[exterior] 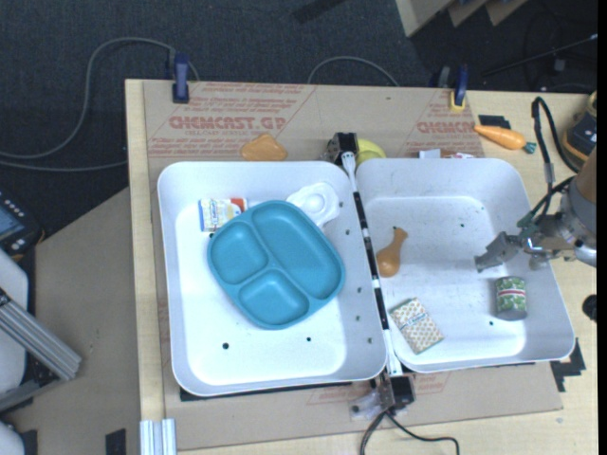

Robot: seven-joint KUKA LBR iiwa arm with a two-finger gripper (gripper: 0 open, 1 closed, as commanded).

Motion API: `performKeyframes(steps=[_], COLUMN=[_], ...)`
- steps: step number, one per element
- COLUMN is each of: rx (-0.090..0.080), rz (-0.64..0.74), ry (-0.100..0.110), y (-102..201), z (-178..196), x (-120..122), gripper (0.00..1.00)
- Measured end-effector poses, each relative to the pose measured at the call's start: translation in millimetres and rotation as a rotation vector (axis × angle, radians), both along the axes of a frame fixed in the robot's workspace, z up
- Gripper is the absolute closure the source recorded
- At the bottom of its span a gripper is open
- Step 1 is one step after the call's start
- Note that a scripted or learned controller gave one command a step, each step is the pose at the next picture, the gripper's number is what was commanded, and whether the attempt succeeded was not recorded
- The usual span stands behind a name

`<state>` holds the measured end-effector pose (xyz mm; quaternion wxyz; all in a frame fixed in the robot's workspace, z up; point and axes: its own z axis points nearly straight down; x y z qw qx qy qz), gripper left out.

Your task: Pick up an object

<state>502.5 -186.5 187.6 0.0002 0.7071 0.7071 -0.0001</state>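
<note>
The gripper (505, 251) is hanging over the right side of the right bin (446, 180), its dark fingers pointing left; whether it is released or clenched cannot be made out, and nothing is showing between them. Just below it, a small green-labelled can (511, 298) is lying on the bin floor, apart from the gripper. Farther left in the same bin, a tan chicken-drumstick toy (389, 252) is resting near the divider, and a small patterned packet (416, 325) is sitting near the front edge. In the left bin (190, 339), a blue divided plate (274, 263) is lying tilted, partly covering a white cup-like piece (314, 200) and sitting beside a small printed carton (219, 211). On the bench behind the bins, an orange carrot toy (501, 137) is lying.
</note>
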Motion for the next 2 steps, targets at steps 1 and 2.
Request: performKeyframes(steps=[1,2], rx=[0.002,-0.001], rz=[0.003,0.0], ry=[0.0,-0.003], y=[-32.3,-33.8], z=[-93.3,-83.2], x=[-3.6,-3.5], gripper=[0.0,1.0])
